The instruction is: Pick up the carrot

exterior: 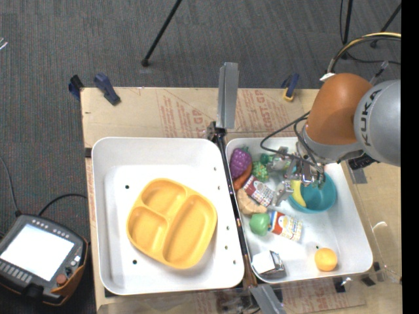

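Two shallow white bins were recorded side by side: the left bin [105, 175] held one yellow three-compartment plastic tray [172, 222], seemingly set out as a receiving dish. The right bin [357, 241] was kept as a crowded stock of toy food. One orange carrot [241, 176] was noted along its left wall, touching one purple grape bunch [239, 160]. Also counted: one teal bowl [317, 198], one green apple [260, 224], one orange fruit [325, 259], one labelled can [285, 226]. The grey two-finger gripper [302, 175] was poised over the bowl's rim, apart from the carrot; its spread could not be told.
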You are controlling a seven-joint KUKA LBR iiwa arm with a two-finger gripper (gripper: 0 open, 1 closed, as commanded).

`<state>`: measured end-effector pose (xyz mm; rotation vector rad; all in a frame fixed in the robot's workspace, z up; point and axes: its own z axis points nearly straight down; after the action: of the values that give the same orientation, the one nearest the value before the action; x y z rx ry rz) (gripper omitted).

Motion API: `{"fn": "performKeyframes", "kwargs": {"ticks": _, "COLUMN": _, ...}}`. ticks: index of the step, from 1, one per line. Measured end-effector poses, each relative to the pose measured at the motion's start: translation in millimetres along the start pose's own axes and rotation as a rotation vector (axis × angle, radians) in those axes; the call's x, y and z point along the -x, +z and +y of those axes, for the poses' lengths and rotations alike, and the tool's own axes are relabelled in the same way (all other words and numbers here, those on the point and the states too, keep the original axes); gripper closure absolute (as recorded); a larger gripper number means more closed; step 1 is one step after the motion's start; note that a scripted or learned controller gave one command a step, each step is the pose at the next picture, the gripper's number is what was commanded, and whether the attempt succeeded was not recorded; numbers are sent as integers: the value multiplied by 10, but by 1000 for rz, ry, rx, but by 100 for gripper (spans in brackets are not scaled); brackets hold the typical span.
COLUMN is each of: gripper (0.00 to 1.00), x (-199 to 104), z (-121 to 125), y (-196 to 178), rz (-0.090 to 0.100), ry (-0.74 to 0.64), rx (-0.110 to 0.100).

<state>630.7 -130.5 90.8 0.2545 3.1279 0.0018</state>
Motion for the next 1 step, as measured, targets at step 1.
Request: {"fn": "performKeyframes", "kwargs": {"ticks": 1, "gripper": 0, "x": -606, "z": -413, "y": -150, "rz": 2, "ry": 91, "rx": -1}}
